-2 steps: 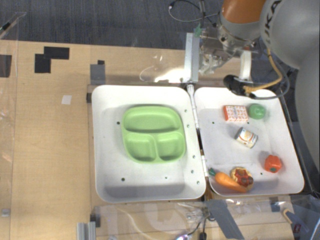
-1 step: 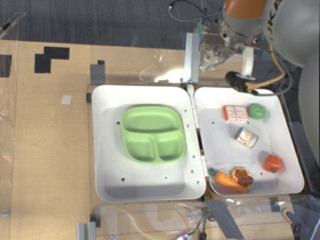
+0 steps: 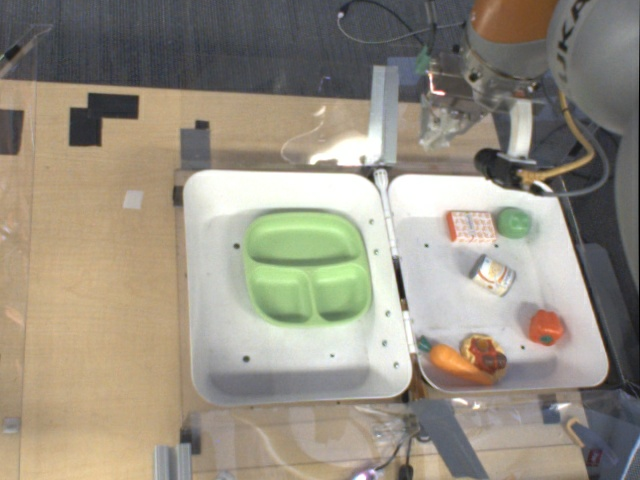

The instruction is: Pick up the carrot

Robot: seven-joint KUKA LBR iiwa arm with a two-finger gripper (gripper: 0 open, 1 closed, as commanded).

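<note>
You are at the approach step: the gripper (image 3: 445,126) hangs beyond the right bin (image 3: 572,243) at its 12 o'clock edge, carrying nothing; whether it is open, you cannot tell. The carrot (image 3: 460,365) lies at the bin's 7 o'clock corner, touching a red-and-yellow toy (image 3: 484,351); your next move, I judge, calls for crossing the bin and descending there.

A green divided tray (image 3: 305,268) lies in the left bin (image 3: 205,298).
</note>
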